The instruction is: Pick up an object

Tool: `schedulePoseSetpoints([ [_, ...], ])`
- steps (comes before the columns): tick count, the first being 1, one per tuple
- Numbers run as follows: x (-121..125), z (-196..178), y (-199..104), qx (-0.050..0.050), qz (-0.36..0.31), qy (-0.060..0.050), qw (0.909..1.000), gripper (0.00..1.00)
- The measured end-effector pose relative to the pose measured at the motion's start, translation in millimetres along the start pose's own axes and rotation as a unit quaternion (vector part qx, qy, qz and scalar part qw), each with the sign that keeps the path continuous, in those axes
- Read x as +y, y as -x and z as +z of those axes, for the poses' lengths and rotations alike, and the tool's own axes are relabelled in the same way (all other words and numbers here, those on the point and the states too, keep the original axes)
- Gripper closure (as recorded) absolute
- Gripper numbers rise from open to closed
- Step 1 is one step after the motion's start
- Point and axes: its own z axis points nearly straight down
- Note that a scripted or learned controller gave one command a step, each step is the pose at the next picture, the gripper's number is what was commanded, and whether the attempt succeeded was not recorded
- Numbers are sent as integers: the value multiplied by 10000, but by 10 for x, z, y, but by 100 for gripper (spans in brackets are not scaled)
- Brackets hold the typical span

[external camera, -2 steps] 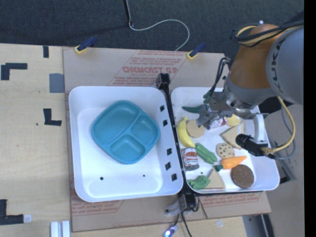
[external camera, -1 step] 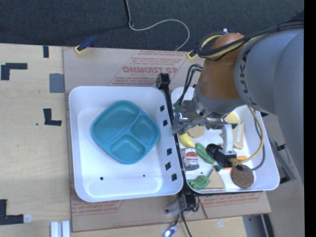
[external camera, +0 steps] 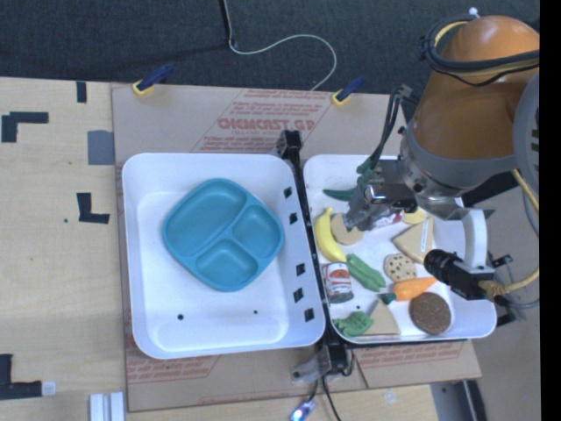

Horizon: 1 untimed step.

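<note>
Currently the two-finger gripper (external camera: 366,210) sits low over the curved yellow plastic banana (external camera: 329,236) at 8 o'clock (finger state indiscernible); centre before closing.

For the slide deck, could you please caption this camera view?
KUKA arm's gripper poised low over toy food in the right bin; a blue divided plate lies in the left bin.

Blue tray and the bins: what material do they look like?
Blue tray: looks like moulded plastic, matte to satin; uniform blue colour, rounded edges, three pressed-in compartments. Left bin and right bin: likely thin formed plastic, smooth white with soft sheen and rounded rims, though painted metal can't be ruled out.
</note>
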Motion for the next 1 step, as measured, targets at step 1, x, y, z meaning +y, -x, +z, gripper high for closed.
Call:
schedulePoseSetpoints([
  [1, -28, 399, -271, -11, -1, -77, 10000, 100],
])
